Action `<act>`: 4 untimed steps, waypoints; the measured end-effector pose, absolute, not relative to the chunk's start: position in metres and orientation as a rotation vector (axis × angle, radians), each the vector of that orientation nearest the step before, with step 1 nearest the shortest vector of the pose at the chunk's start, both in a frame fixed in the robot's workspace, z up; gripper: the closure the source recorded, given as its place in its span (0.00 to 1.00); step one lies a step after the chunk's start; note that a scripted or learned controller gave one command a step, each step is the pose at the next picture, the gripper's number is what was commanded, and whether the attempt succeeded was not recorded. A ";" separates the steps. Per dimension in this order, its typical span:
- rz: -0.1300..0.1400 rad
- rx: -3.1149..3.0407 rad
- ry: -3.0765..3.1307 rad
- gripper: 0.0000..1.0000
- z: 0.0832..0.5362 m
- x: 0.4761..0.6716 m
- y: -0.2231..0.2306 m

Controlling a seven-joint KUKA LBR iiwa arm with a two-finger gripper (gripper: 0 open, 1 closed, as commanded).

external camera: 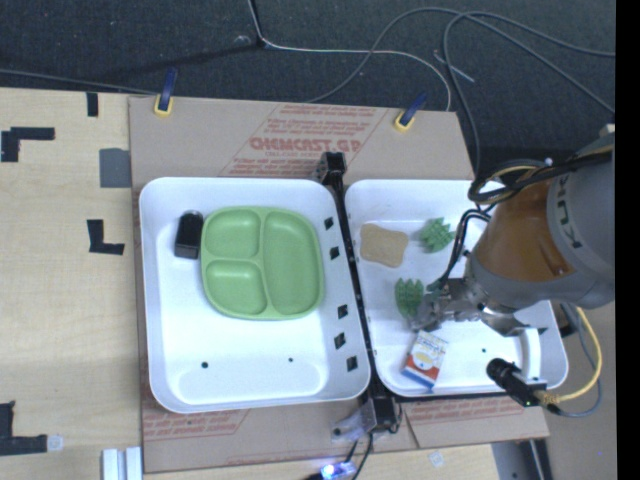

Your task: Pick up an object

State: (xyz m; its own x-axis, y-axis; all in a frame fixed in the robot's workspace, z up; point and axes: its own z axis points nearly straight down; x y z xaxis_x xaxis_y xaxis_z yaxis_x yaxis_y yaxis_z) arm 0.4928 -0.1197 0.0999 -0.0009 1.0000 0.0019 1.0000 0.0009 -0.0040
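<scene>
Right now arm [545,238] reaching into right bin [520,193] from right side, pincer [432,308] hanging low, just beside green plant-like toy [408,294]. Cannot tell how pincer is set. Second green toy [435,233] lying near bin's far wall, tan flat piece [384,245] sitting near divider. Small red, white and blue carton [425,359] lying toward near edge, below pincer. Left bin [160,268] carrying green divided plate [263,263], black block [188,234] touching plate's left rim. Both bins sitting on cardboard sheet [290,138] over desk [60,298].

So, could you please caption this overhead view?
KUKA arm's pincer lowered over a green toy in the right bin.
</scene>
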 end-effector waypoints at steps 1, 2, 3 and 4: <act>-0.004 -2.221 -2.226 1.00 0.158 0.502 -0.116; -0.003 -2.222 -2.225 1.00 0.201 0.500 -0.118; -0.004 -2.222 -2.228 1.00 0.260 0.505 -0.111; -0.001 -2.221 -2.224 1.00 0.287 0.505 -0.111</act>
State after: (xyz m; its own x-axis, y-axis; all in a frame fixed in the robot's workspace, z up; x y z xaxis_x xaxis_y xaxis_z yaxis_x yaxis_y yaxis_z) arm 0.5054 -0.1108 0.2874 -0.0012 1.0000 -0.0007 1.0000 0.0012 0.0014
